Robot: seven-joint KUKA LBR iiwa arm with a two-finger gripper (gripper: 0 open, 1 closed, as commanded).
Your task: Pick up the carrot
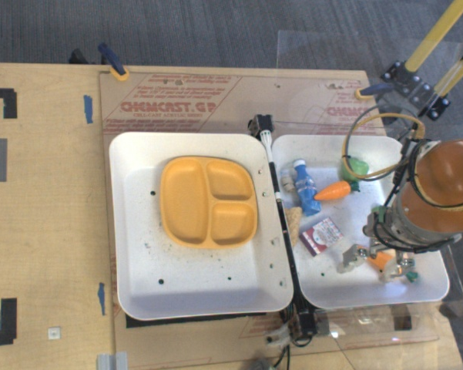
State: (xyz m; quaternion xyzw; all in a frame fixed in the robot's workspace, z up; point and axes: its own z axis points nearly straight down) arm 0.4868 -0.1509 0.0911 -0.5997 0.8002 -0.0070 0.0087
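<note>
The carrot, orange with a green leafy top, lies on the floor of the right bin in its far middle part, tip pointing left. My gripper hangs under the orange-banded wrist in the near right part of that bin. It is well clear of the carrot, nearer the camera and to the right. A small orange piece sits right at the gripper, and the wrist hides how it is held.
A blue bottle lies just left of the carrot, a red and white packet below it, and a tan scrap by the bin wall. The left bin holds a yellow divided plate.
</note>
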